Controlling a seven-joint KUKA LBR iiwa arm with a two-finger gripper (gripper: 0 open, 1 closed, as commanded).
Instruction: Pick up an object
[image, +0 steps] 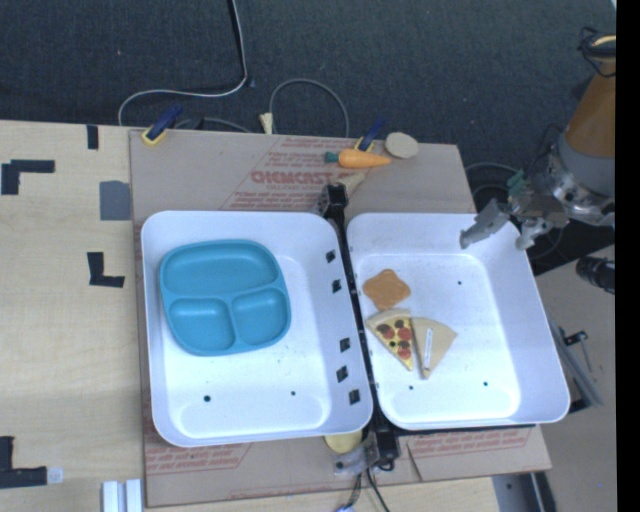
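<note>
left bin (170, 400): tray (226, 296) inside | right bin (500, 390): cookie (386, 289) behind pizza slice (410, 340) | hand (505, 228): over right bin's back right edge

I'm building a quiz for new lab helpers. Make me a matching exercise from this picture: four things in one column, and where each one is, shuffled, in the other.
Things:
1. blue divided plate
2. pizza slice
3. toy carrot
4. claw

Places:
A. on the cardboard beyond the bins
B. in the left bin
C. over the right bin's far right corner
D. in the right bin, just below the round cookie

Pairs: 1-B, 2-D, 3-A, 4-C
</note>
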